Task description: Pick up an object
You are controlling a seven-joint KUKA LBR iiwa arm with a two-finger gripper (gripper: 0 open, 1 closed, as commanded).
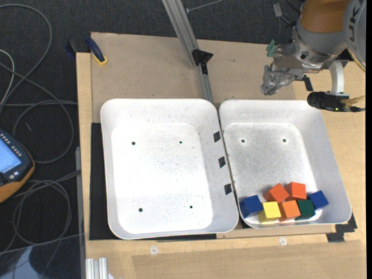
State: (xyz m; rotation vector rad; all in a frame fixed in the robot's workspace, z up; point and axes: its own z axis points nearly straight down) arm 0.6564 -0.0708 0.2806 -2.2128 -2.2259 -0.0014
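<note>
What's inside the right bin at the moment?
The right bin holds a cluster of small blocks in its near corner: two blue, three orange, one yellow, one green. They are packed tight, so anything beneath them is hidden.

The coloured blocks [283,202] crowd the near corner of the right bin [325,150], touching one another and close to its walls. The rest of that floor lies open. A slanted metal rail [186,34] crosses the worktop [145,68] behind the bins.

Bright, even overhead light; sharp focus, soft faint shadows.
</note>
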